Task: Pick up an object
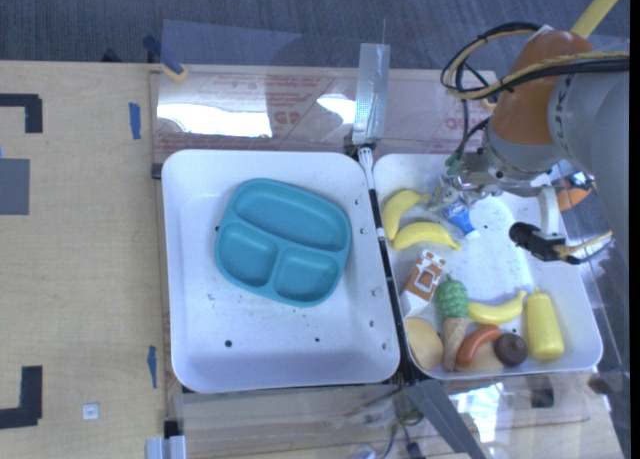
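Pale wood counter (70,277) runs under two shallow white bins set side by side, with dark carpet beyond. The left bin (200,347) carries a blue divided plate (284,240), lying a little askew. The right bin (585,317) carries the toy food: two yellow bananas (412,219) near its upper left corner, a small orange-and-white carton (426,276) below them, a green bumpy piece (451,298), a third banana (497,309), a yellow bottle (544,325), and a pale rounded piece (423,343) beside a brown-and-red cluster (490,347) along the near edge.

The arm (560,112) reaches in from the right, and its gripper (462,191) sits low over the upper part of the right bin. Whether the jaws are apart or together cannot be told (cables and the wrist body crowd that spot). A small blue scrap (458,217) shows just beneath it; what that is I cannot say.

The nearest candidates are the two bananas, lying just to the left of the gripper and slightly toward the near edge. The lower banana's long axis runs roughly left to right across the bin, so I judge a grasp would need the jaws to close across that axis, after a short shift leftward. Nothing is visibly held yet.
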